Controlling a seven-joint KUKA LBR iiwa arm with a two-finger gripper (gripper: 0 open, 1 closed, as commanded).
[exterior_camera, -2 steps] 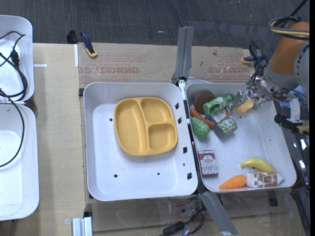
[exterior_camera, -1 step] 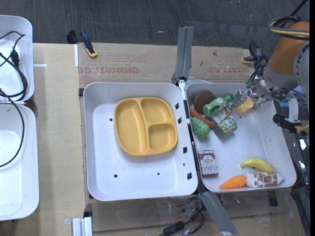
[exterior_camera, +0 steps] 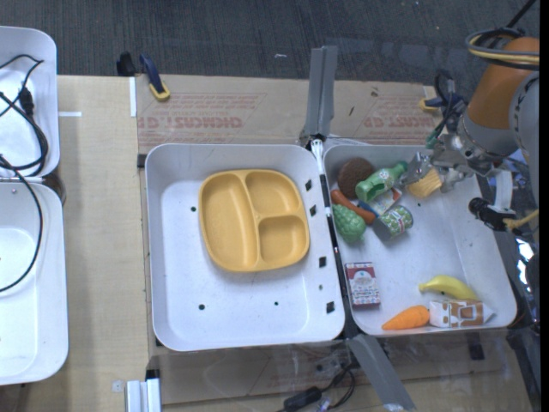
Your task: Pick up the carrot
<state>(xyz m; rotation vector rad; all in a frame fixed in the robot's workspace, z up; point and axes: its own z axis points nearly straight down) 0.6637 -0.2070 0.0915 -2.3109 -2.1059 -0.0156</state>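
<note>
Where bins sit: wooden bench (exterior_camera: pixel 94 230) (carpet (exterior_camera: pixel 257 15) beyond)

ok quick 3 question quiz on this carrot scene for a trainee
1. True or false: the carrot lies in the right bin.
2. Which thing is nearest the carrot? A) yellow plate B) banana C) green bottle
3. Fill in: the claw is over the bin's ___ edge, away from the carrot.

Key: 1 true; 2 B; 3 far
</note>
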